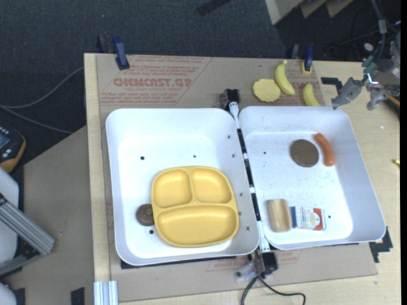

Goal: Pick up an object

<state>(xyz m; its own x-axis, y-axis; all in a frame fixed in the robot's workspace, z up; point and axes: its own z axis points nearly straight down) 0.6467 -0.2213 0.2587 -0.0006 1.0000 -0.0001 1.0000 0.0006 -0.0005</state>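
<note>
1. A brown board (pixel 159 81) printed with red lettering covers the bench top, held at its far edge by two blue clamps (pixel 119 51).
2. Two shallow white bins sit side by side on the board, touching along a black seam down the middle.
3. The left bin (pixel 121 170) holds a yellow divided plate (pixel 193 205) with three compartments, lying toward the near side. A small brown round piece (pixel 145 215) sits just beside the plate's left edge.
4. The right bin (pixel 362 189) holds a flat brown disc (pixel 304 152) with an orange sausage (pixel 325 149) just beside it on the right, both toward the far side.
5. Near the front wall of the right bin lie a tan bread-like roll (pixel 278 215) and, touching its right side, a small white, red and blue packet (pixel 308 218).
6. On the board beyond the right bin lie a yellow round slice (pixel 267 90), a yellow banana (pixel 284 79) and a second yellow curved piece (pixel 310 94).
7. The gripper (pixel 353 91) hangs at the far right, above the board beyond the right bin's far corner, well apart from every object in the bins. Whether it is spread or closed cannot be told; nothing shows within it.
8. Dark blue-grey carpet (pixel 63 18) surrounds the bench, with black cables on it at left.
</note>
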